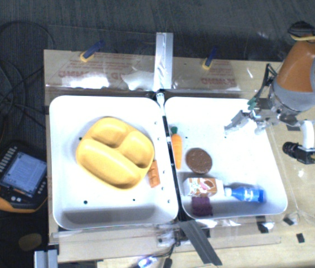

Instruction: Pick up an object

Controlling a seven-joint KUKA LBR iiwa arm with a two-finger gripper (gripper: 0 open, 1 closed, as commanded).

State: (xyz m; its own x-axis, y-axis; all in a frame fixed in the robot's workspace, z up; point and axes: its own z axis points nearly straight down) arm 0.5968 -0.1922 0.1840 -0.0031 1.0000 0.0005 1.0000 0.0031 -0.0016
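Note:
My gripper (242,128) hangs over the upper right part of the right bin (257,161), open with nothing between its fingers. Below and to its left lie a brown round disc (199,160) and a carrot (176,148) along the bin's left wall. At the front of that bin a bottle (224,190) with a blue cap lies on its side, and a small purple item (202,206) sits just in front of it. A large yellow bread-shaped object (115,151) takes up the middle of the left bin (68,194), with a small orange piece (154,174) at its right edge.
The grey arm with its orange band (296,71) reaches in from the upper right. Handheld controllers (12,177) and cables lie on the floor to the left. Clips (92,51) hold plastic sheeting behind the bins.

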